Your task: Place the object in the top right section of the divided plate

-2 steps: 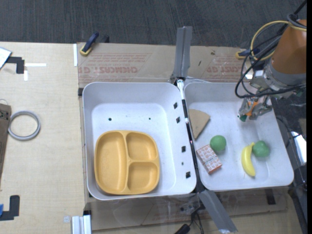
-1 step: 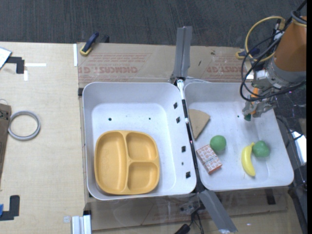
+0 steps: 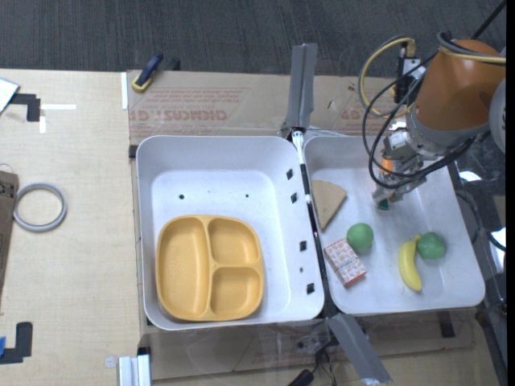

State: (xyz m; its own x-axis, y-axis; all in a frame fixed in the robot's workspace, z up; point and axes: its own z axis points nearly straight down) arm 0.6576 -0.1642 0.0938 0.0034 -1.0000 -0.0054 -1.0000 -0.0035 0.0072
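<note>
I read no clear label on the small red box (image 3: 344, 262); my pincer (image 3: 385, 198) grip is unclear beside the banana (image 3: 409, 266).

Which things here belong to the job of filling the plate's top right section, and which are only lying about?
Belong to the job:
divided plate
gripper
candidates for the object: banana, two green balls, small red box, tan wedge

Lying about:
tape roll
blue and yellow tool
</note>
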